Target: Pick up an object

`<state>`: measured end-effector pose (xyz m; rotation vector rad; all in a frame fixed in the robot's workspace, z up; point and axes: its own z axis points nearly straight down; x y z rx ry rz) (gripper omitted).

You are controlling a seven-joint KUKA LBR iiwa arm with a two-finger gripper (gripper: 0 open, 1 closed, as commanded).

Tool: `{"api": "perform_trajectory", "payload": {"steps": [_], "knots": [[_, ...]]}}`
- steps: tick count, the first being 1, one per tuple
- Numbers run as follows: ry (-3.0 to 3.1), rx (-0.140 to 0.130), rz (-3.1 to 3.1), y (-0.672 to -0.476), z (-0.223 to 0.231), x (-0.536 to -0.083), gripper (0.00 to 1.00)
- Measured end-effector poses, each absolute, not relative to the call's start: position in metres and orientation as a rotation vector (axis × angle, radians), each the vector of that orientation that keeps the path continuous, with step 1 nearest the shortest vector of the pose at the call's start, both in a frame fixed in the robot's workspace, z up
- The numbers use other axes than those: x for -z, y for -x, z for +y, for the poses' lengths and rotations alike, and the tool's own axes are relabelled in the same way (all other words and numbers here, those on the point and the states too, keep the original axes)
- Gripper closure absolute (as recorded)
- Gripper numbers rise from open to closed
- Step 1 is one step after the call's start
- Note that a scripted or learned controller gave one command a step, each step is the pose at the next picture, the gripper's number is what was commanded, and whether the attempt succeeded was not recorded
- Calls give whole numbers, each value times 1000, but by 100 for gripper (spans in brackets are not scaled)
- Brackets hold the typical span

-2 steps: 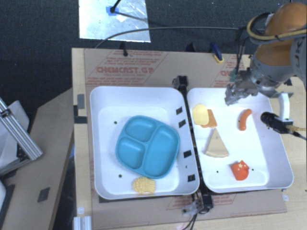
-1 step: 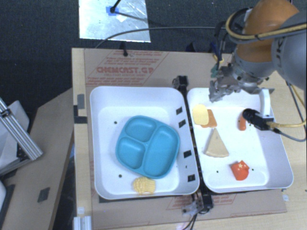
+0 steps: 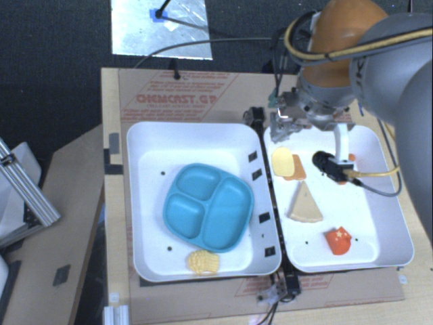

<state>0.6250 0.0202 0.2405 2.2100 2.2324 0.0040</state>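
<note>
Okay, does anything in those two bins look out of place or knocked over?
Nothing looks spilled or broken. The blue tray sits flat but turned at an angle in the left bin, with a yellow corn piece beside it. In the right bin, the yellow and orange slices overlap; the wedge and red piece lie apart.

Only legible bit: red "CHEMCAST GP" print on cardboard sheet (image 3: 177, 95), just behind left bin (image 3: 145, 137); smaller lines unreadable.
</note>
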Motion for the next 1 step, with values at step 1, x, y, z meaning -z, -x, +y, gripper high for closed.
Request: {"api": "perform_trajectory", "payload": {"steps": [1], "knots": [[-2209, -6, 2233, -628, 73, -246, 100]]}}
